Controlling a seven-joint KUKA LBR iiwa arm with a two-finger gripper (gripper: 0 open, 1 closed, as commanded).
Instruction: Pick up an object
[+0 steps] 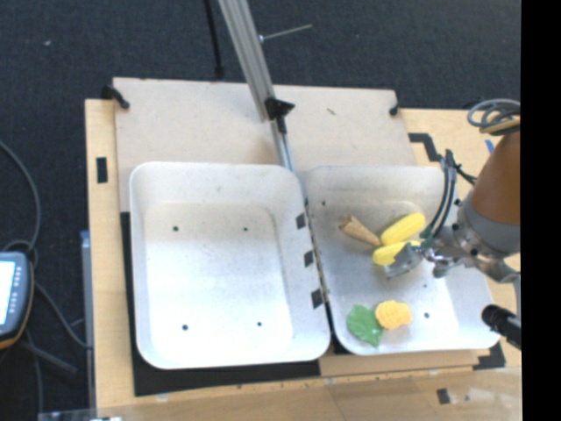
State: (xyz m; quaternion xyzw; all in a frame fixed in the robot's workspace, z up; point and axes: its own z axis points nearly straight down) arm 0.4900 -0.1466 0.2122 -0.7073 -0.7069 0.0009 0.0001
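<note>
Yellow corn piece point(388, 253) lies touching the gripper point(401, 262) in right bin point(351, 191).

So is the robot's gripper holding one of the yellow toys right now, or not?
Gripper: low in the right bin, right against the two yellow toys; cannot tell whether it is open, closed or holding one.

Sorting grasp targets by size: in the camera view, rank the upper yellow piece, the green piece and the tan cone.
1. Upper yellow piece
2. Green piece and tan cone: alike, not ranked.
</note>
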